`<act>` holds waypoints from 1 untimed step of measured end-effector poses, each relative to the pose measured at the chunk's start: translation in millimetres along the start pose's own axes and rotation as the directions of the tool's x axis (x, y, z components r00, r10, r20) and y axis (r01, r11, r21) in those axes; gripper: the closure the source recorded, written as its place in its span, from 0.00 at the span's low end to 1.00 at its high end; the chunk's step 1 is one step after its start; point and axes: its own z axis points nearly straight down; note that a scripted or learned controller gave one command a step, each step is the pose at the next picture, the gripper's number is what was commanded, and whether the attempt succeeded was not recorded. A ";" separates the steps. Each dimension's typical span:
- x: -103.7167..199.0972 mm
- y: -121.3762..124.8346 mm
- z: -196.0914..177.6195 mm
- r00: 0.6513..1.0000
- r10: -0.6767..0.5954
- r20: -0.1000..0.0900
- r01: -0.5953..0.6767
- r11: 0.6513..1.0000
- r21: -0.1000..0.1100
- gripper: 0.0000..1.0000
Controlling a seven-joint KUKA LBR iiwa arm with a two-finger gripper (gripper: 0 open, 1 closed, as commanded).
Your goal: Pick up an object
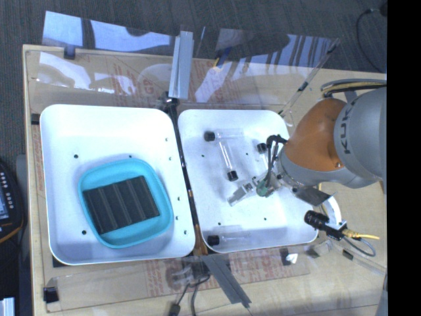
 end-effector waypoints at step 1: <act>50.1 67.0 11.2 0.991 0.133 -0.014 -0.132 0.991 0.022 0.00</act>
